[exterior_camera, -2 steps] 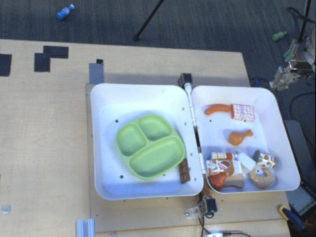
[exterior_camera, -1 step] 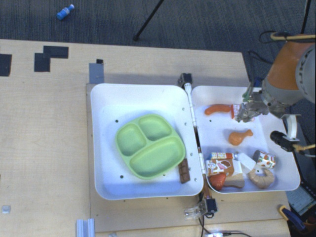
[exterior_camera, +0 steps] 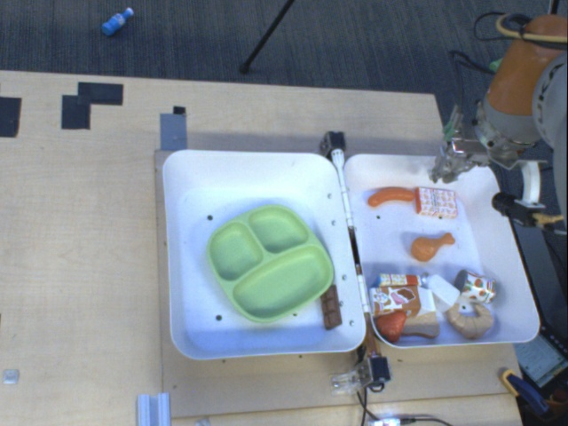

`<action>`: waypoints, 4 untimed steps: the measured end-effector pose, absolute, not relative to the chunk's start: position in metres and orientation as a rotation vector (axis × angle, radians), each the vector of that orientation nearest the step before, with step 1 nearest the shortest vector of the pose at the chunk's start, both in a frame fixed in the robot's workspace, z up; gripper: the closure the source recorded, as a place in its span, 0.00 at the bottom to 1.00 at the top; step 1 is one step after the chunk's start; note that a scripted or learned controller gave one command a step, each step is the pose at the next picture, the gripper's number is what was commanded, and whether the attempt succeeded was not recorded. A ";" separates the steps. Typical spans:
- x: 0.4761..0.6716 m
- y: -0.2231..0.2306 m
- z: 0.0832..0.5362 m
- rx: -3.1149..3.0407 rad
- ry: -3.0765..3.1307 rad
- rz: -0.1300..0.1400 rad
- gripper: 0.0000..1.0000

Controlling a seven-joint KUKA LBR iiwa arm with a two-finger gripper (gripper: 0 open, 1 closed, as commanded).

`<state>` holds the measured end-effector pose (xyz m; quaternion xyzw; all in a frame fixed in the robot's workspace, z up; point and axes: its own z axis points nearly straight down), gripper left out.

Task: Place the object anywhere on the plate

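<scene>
Two white bins side by side on the wooden surface. Left bin holding a green plate with three sections, tilted a little, near the bin's middle. A brown bar just beside the plate's lower right edge, against the divider between the bins.

Right bin, right of the plate, carrying the loose things. At its upper part an orange sausage, touching a small pink-patterned box on its right. Below those, apart from them, an orange drumstick. Along the bin's lower edge a crowded cluster: a carton with red and brown print, a red piece under it, a tan piece beside that, a beige lump further right, and a small printed box above the lump.

Claw over the right bin's upper rim, well right of the plate, just above the pink box. Fingers pointing down, too small and blurred to tell whether spread or closed; nothing seen between them. Grey arm with orange band reaching in behind it.

Beyond the surface, dark carpet with a small blue bottle far upper left of the plate.
</scene>
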<state>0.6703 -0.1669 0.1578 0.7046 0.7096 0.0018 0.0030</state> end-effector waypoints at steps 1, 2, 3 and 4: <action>0.631 -0.198 0.325 2.212 2.221 0.005 1.00; 0.602 -0.148 0.162 2.216 2.228 0.001 1.00; 0.670 -0.206 0.315 2.210 2.222 0.006 1.00; 0.605 -0.140 0.196 2.215 2.228 0.001 1.00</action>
